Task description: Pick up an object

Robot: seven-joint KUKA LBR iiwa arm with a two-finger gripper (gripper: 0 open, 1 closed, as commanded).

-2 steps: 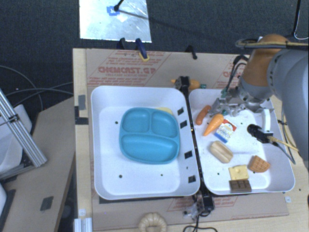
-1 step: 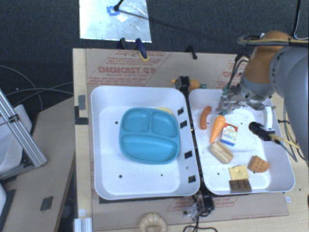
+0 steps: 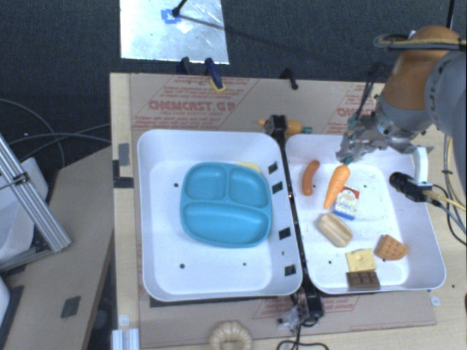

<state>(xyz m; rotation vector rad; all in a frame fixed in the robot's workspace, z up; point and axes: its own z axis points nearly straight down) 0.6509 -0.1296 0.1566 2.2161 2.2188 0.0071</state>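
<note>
My gripper [image 3: 349,154] hangs over the far side of the right bin [image 3: 427,254], just above the top end of an orange toy carrot [image 3: 335,185]. Nothing shows between its fingers. Left of the carrot lies a small orange-red sausage [image 3: 310,176]. Below the carrot sit a small white and blue carton [image 3: 347,202], a tan bread roll [image 3: 335,230], a waffle piece [image 3: 391,248], a yellow cheese block [image 3: 360,259] and a brown chocolate bar [image 3: 363,280].
The left bin [image 3: 157,195] holds a blue divided plate [image 3: 225,203] with a pale yellow thing [image 3: 250,167] at its far edge. A black divider [image 3: 287,195] runs between the bins. A small orange thing [image 3: 292,127] sits behind them.
</note>
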